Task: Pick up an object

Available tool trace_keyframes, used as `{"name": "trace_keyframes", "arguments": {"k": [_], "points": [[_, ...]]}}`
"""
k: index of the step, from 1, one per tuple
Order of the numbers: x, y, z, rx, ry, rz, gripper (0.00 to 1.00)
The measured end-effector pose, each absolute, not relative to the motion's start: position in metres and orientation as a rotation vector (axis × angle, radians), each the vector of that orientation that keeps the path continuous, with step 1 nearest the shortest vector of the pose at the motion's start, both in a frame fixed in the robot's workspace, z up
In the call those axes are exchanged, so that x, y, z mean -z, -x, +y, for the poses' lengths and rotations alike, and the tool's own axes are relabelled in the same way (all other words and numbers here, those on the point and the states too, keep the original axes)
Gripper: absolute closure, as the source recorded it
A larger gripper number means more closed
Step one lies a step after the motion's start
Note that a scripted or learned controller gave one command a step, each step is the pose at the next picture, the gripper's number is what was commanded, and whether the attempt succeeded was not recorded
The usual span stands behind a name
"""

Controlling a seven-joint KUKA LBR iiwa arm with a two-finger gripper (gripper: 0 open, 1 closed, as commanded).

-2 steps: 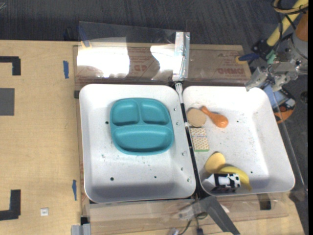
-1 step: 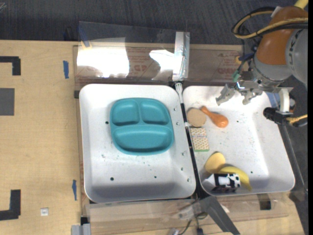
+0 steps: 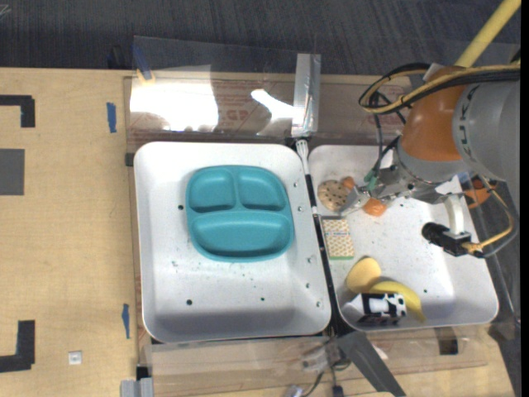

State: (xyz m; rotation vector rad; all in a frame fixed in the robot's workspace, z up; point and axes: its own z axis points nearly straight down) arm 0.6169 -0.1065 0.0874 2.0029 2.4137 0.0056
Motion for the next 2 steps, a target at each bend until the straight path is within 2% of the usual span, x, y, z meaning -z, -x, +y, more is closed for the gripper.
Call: {"name": "trace_keyframes", "arguments": {"k": [1,2], "points": [[-0.1,-0.62,-0.107,-0.013,-2.0,2.407,1.0],[-0.19,-0.639,-0.063,-0.011,-1.933,2.466,1.0]]}}
